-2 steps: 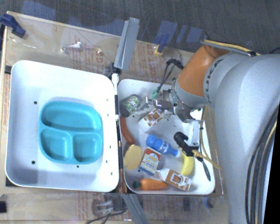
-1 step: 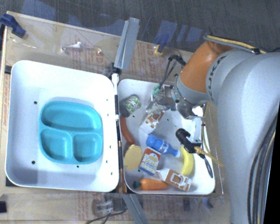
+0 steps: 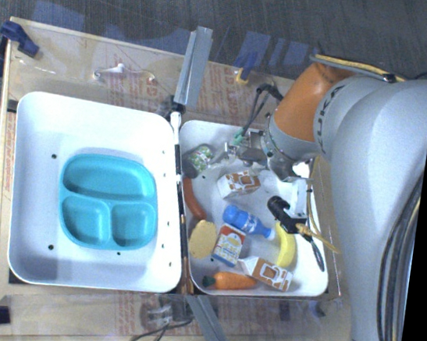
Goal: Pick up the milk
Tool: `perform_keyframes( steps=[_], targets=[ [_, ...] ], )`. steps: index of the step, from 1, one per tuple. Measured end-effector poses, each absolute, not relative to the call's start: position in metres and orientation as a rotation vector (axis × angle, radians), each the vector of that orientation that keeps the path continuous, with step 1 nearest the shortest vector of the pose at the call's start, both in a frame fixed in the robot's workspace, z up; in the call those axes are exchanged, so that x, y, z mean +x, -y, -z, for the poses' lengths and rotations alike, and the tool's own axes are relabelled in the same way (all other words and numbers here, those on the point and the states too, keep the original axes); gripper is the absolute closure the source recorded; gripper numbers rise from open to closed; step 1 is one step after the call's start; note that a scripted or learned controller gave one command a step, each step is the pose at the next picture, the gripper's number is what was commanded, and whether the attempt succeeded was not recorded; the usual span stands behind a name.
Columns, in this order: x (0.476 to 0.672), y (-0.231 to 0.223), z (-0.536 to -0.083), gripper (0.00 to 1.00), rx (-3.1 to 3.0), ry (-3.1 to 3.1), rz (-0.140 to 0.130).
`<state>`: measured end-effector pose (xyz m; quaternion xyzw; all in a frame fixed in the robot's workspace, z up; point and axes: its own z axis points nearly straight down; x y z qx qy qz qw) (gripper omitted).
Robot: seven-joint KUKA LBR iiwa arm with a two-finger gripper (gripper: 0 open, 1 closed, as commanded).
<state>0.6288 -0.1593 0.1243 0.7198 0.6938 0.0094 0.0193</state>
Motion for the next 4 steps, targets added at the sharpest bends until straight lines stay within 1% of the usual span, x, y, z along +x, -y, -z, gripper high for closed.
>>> perform_keyframes(
  steps=[1,2,3,4],
  targets=[
    [0.616,0.180,-0.111,0.00,2.306,-2.087,-0.036],
    [0.618,0.179,-0.125,1.00,2.297,-2.090,-0.042],
    [0.618,0.179,-0.124,0.00,2.298,-2.091,-0.040],
    [0.627,0.196,-0.111,0.00,2.450,-1.931,-0.037]
  ],
)
